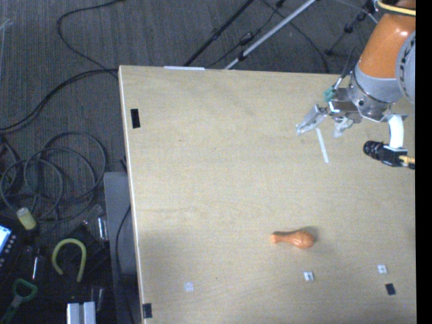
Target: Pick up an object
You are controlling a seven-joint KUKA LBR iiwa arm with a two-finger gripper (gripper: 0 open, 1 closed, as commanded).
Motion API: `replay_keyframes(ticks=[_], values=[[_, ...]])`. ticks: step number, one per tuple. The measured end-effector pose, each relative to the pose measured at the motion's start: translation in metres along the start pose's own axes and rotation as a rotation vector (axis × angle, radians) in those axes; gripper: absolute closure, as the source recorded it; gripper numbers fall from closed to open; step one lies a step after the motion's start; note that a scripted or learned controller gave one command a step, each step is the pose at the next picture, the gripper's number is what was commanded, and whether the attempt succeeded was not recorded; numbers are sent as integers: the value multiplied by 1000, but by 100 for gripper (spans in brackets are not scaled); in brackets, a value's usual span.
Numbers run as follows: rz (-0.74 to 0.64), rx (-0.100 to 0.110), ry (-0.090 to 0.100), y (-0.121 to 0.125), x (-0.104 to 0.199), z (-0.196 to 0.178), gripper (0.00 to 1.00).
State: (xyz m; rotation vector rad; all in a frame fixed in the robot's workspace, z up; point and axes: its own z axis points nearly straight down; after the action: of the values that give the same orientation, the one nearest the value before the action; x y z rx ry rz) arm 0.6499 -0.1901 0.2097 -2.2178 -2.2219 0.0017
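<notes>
Here, off the table's left edge, dark cables (54,167) coil on the grey floor beside a green U-shaped tool (69,255). The table (202,181) itself is a pale wooden board with a few small black and white markers. An orange, pear-shaped object (294,238) lies on its side toward the lower middle, well apart from the arm. At upper right the hand (324,121) hangs over the board with its fingers spread apart, gripping nothing; a thin white stick (322,147) lies just beneath it.

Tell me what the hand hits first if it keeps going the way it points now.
Probably the bare tan bench top. The hand points down and left, and the orange pear-shaped object lies well off that line; depth is unclear.
</notes>
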Motion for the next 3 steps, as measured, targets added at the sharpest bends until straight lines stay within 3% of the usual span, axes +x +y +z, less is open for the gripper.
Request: replay_keyframes(ticks=[1,2,3], values=[[-93,1,-4,17,-34,101,0],[-438,-1,-3,19,-32,125,0],[-439,-2,-6,20,-31,115,100]])
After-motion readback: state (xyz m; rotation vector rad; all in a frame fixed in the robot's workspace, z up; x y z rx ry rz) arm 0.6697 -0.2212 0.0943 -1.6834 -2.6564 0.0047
